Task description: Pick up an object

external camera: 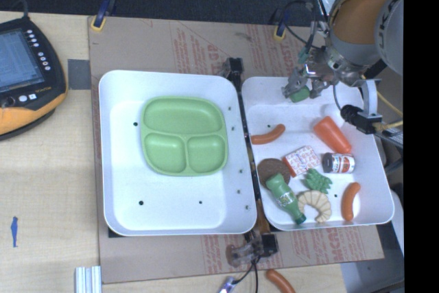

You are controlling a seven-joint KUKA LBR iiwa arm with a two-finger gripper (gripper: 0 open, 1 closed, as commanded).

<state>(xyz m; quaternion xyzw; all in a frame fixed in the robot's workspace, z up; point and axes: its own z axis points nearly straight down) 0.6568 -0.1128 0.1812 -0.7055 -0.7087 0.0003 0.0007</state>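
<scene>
My hand (300, 87) hangs over right bin's (384, 168) far corner; grip state can't be told. Nearest target: sausage (267, 135), lying below-left of me, long axis roughly crosswise.

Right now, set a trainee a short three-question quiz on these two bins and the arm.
1. True or false: the green divided plate lies in the left bin.
2. Which thing lies nearest the right bin's front edge? A) carrot B) croissant C) small can
3. Fill in: the tool hangs over the ____ bin's far end.

Key: 1 true; 2 B; 3 right. The tool is at the right bin's far end with something green at its tip; whether that is gripped cannot be told.
</scene>
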